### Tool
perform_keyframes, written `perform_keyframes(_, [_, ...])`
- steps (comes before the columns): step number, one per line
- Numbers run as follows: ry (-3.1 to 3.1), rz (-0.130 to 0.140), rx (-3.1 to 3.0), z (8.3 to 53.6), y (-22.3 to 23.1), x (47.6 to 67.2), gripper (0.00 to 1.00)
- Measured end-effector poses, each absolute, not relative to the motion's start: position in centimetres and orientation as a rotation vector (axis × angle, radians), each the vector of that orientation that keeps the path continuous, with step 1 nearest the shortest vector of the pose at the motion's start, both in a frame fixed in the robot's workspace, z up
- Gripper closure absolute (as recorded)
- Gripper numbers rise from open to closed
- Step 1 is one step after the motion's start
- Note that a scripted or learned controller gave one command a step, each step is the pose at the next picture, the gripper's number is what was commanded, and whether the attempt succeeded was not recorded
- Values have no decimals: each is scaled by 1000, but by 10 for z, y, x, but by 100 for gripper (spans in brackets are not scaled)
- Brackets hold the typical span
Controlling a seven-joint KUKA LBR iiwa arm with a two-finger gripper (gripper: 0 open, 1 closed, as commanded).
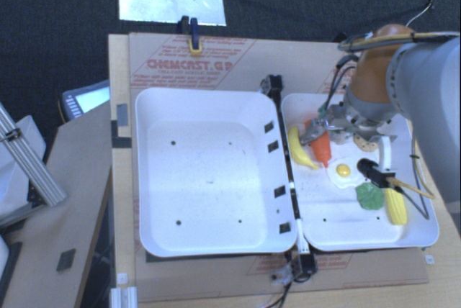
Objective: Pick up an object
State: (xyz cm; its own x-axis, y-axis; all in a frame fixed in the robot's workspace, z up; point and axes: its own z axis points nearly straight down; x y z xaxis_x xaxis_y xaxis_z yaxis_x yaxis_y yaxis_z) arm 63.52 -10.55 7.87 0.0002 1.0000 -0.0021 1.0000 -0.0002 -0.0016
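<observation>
My gripper [318, 129] is low in the right bin [360, 236], near its back left part. It sits right over the upper end of an orange carrot [323, 148], which lies pointing toward the front. A yellow banana [300, 149] lies just left of the carrot, along the bin's left wall. A fried egg [343, 174] rests in front of the carrot. The gripper's body hides the carrot's top, and I see nothing lifted off the bin floor.
A green leafy piece [370, 196] and a yellow corn cob [395, 206] lie at the right bin's front right. A brown cookie [366, 144] and a white piece [385, 152] lie under the arm. The left bin [209, 177] stands beside it.
</observation>
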Motion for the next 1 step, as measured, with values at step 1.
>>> perform_keyframes(1, [2221, 4, 2216, 96, -104, 637, 100])
